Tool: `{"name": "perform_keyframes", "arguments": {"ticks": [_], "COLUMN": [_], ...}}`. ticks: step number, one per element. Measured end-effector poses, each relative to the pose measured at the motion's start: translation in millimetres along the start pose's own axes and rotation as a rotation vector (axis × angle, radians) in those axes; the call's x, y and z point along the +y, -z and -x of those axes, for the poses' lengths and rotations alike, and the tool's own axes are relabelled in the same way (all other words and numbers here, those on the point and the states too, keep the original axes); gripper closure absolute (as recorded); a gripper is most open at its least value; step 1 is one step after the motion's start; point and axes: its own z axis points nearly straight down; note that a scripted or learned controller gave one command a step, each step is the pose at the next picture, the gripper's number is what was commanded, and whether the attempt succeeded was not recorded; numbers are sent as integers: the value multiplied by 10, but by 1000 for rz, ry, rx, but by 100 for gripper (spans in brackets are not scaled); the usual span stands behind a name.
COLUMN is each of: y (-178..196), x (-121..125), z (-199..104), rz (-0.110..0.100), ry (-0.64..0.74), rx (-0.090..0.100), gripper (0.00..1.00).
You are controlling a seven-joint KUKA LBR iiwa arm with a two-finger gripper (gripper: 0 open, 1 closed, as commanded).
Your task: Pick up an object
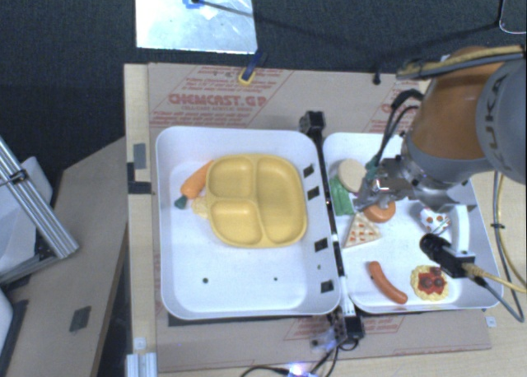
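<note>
My gripper (372,194) hangs low over the right bin (395,297), near its left side. It sits right above an orange round piece (380,212) and beside a pale round cookie (352,174). A pizza slice (360,232) lies just below it, and a green piece (340,198) lies along the bin's left wall. A red sausage (386,281) and a small plate of spaghetti with meatballs (431,282) rest near the front. The wrist hides the fingers.
The left bin (177,276) holds a yellow divided plate (251,200) with a carrot (194,181) at its left edge. A black clip bar (325,219) runs between the bins. A white and red item (434,221) lies under the arm.
</note>
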Motion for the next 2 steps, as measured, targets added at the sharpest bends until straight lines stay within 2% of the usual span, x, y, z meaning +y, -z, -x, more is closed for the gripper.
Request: {"name": "perform_keyframes", "arguments": {"ticks": [2], "y": [22], "x": [-20], "z": [-156], "rz": [-1], "ry": [5], "rx": [1], "gripper": [100]}}
